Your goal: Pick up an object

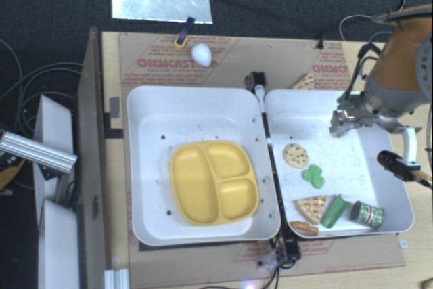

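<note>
The right bin [379, 166] holds a brown chocolate-chip cookie [295, 155], a small green leafy piece [313, 177], a pizza slice [313, 206], a green stick-shaped vegetable [334, 211], a small green and red can [367, 214] lying on its side, and an orange sausage-like piece [305, 228] at the front wall. My gripper [342, 122] hangs over the back part of this bin, up and to the right of the cookie, apart from all the items. Nothing shows held in it.
In the left bin [145, 145] lies a yellow divided plate [213, 181]. Behind the bins on the cardboard sit a white egg [201, 54], a small yellow and blue object [183, 34] and another pizza slice [305, 82]. A black part [399, 166] juts over the right bin's right side.
</note>
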